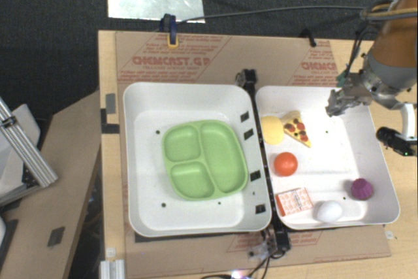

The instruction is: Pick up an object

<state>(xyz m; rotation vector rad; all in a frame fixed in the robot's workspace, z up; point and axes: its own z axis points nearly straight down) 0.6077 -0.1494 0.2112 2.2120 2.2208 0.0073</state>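
Observation:
The right bin (366, 160) holds a yellow lemon-like fruit (272, 129), a pizza slice toy (297, 129), a red-orange tomato (285, 164), a red and white packet (294, 201), a white egg-like ball (328, 211) and a purple ball (361, 189). My gripper (339, 102) hangs over the bin's far right part, to the right of the pizza slice and apart from it. Nothing shows between its fingers.
The left bin (144, 140) bears a green divided plate (204, 159). Black clips run along the divider between the bins (256, 160). A cardboard sheet (196, 55) lies under both bins. A metal frame (23, 147) stands at the far left.

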